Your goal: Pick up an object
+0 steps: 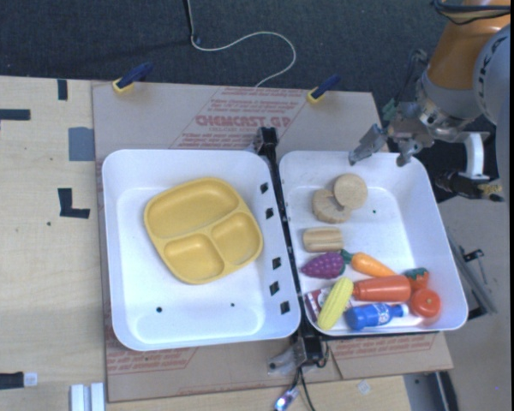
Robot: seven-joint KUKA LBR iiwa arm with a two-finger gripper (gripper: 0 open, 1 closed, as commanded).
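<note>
Gripper (384, 145) fingers apart, empty, over right bin (439, 221) far edge; nearest target, the sliced bread toy (340, 197) near the bin's far-left corner, looks light, rigid, smooth plastic: pinch across its flat faces.

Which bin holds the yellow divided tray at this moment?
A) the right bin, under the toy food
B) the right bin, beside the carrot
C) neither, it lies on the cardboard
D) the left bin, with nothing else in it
D: the yellow divided tray lies alone in the left bin, while the toy food, such as the carrot, sits in the right bin.
</note>
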